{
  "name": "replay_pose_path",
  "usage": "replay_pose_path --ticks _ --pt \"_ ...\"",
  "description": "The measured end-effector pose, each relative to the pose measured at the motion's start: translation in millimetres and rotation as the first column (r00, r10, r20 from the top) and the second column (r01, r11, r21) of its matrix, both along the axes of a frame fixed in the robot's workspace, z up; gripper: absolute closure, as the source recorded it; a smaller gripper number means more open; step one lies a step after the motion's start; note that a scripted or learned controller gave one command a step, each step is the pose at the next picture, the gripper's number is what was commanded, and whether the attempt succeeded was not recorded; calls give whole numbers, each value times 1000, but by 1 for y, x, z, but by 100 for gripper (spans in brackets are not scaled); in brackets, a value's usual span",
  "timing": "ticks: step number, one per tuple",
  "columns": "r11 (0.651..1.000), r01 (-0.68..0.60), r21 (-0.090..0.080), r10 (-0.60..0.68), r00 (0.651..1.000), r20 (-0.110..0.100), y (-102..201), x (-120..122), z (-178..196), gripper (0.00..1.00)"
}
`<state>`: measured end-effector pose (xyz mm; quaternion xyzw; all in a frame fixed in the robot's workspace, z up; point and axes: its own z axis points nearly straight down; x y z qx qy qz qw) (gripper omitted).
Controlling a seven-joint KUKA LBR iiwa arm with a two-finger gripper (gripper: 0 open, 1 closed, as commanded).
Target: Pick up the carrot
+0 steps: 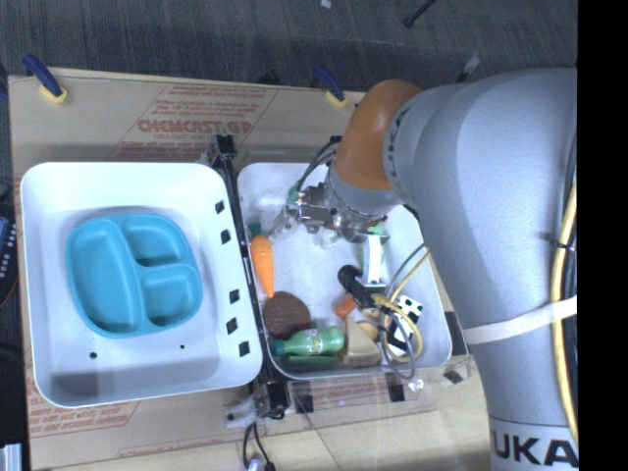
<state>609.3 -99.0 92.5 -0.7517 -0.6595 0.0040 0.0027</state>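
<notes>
The carrot (262, 264) is orange and lies lengthwise along the left wall of the right bin (257, 186), tip pointing toward the front. My gripper (336, 218) hangs below the orange wrist band over the back half of that bin. It is to the right of the carrot and a little behind it, and the carrot lies free on the bin floor. The grey arm hides most of the gripper's lower part.
Just in front of the carrot sit a brown round object (286, 312) and a green bottle (312, 342) lying on its side. A small orange piece (343, 307), a tan block (364, 347) and cables crowd the front right. The left bin (39, 292) holds a blue divided tray (133, 271).
</notes>
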Motion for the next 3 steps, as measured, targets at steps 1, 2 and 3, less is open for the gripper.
replay_pose_path --ticks 1,2,3 --pt "987 159 -3 -159 987 8 4 4 0 0" --pt "973 232 0 -232 973 -6 0 -8 -2 0" --pt "904 428 -3 -428 904 7 1 -5 -1 0"
